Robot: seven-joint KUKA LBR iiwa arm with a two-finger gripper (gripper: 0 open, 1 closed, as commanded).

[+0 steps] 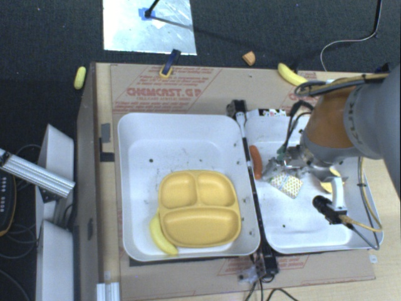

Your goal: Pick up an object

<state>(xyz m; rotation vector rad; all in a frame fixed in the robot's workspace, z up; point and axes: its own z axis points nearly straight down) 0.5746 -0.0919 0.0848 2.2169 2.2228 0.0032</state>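
Arm low over right bin

Gripper (pixel 289 168) sits right of centre, just above a patterned packet (pixel 288 184) beside an orange sausage-shaped toy (pixel 255 160); whether the jaws are spread is unclear. Left bin (pixel 135 143) holds a yellow 3-compartment tray (pixel 199 207) and banana (pixel 160 237). Cardboard (pixel 164 90) reads "CHEMCAST GP".

Red words on the brown board

The brown cardboard sheet (pixel 182 89) under the white bins has big red letters that look like "CHEMCAST GP". There are smaller red lines above and below those letters, and more red print at the bottom edge, but they are too tiny and blurry to read.
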